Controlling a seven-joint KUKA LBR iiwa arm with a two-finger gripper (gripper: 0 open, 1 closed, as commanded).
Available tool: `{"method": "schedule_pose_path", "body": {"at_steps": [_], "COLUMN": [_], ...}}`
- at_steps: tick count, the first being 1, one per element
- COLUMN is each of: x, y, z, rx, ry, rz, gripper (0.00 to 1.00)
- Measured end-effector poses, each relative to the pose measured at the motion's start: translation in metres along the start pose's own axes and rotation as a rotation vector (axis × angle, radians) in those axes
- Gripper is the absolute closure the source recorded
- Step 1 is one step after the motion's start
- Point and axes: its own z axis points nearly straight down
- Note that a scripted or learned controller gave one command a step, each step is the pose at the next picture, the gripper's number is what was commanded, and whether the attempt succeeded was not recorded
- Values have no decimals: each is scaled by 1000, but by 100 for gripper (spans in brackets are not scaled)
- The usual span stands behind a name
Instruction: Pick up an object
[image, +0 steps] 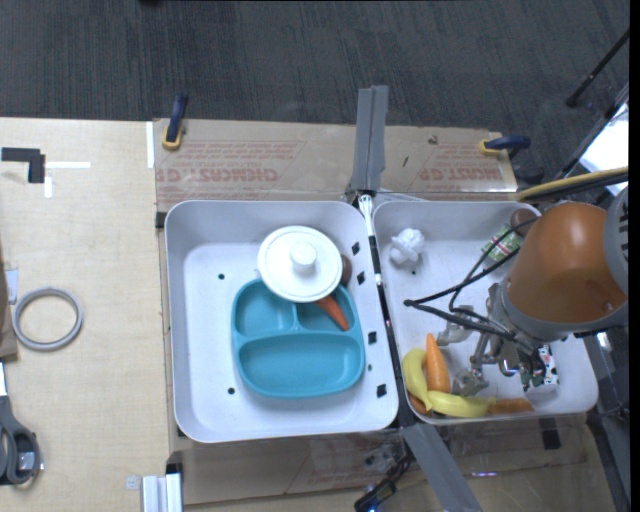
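The right bin (560, 400) holds a yellow banana (430, 397) curved along its front left corner. An orange carrot (436, 364) lies upright against the banana, and a thin orange piece (511, 405) lies by the front wall. My gripper (478, 372) hangs low in this bin, just right of the carrot and above the banana's right end. The arm's orange band (560, 265) and dark cables cover the bin's right half. A small white crumpled object (406, 247) sits at the back left of the bin.
The left bin (190, 330) holds a blue divided tray (297, 355) with a round white lid (299, 263) at its back edge and a small carrot (335, 312) in it. A grey tape ring (44, 318) and scissors (15, 450) lie on the bench at the left.
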Motion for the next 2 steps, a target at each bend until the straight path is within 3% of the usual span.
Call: {"method": "schedule_pose_path", "body": {"at_steps": [1,2], "x": [-60,-25], "y": [15,14], "z": [0,0], "rx": [0,0], "ry": [-1,1], "rz": [-35,70], "gripper": [0,0]}}
